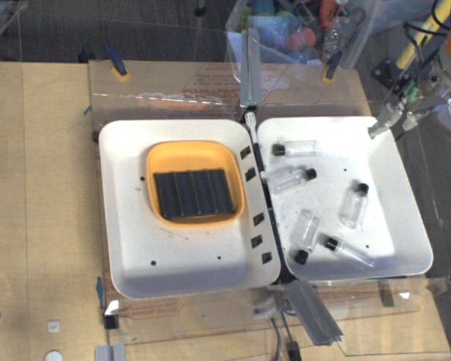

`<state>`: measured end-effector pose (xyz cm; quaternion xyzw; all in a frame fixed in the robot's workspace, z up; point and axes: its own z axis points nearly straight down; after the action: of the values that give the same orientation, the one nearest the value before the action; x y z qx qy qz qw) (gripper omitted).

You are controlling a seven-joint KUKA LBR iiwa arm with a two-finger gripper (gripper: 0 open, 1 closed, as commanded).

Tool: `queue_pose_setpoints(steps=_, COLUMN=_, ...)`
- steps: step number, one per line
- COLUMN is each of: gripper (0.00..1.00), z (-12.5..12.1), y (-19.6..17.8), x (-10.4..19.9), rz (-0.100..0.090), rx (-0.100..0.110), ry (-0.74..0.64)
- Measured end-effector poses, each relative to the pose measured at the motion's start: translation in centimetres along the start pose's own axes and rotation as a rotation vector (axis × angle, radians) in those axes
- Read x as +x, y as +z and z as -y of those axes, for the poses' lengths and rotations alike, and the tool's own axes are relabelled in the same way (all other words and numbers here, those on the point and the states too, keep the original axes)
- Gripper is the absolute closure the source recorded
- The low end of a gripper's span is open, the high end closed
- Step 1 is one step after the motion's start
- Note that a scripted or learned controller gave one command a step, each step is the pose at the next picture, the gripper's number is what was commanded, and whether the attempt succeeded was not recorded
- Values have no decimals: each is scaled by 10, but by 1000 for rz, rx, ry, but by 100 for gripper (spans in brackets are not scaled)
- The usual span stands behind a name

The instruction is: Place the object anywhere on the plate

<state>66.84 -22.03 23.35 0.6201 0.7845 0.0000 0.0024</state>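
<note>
At the upper right corner of the right bin (406,201), the pincer (383,125) hangs just above the rim, a small pale metal tip below a tangle of cables; whether it is spread or closed cannot be told, and nothing can be seen between its tips. The arm behind it is cut off by the frame's right side, with a yellow cable and grey parts blurred together there.

In the right bin lie five clear vials with black caps, all on their sides: one vial (295,149) near the top, a second (292,178) just below it, a third (353,204) toward the right, a fourth (304,235) low in the middle, and a fifth (349,251) just beside it at the bottom. Their clear bodies are hard to tell from the white floor.

In the left bin (128,247) sits an orange plate (192,153) bearing a dark ribbed slab (193,194); no vial is on it.

Both bins rest on a tan wooden table (37,201). A clear panel stands behind them, held by blue clamps. Beyond, a clear tub (301,17) of coloured items is blurred, above dark carpet.
</note>
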Motion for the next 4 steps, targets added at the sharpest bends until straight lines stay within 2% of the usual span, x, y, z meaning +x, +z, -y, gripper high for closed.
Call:
queue_pose_setpoints(steps=1, gripper=0, z=0, y=0, x=0, rz=0, rx=0, ry=-27)
queue_pose_setpoints(steps=4, gripper=0, z=0, y=-6, x=-1, rz=1, rx=-3, ry=-359)
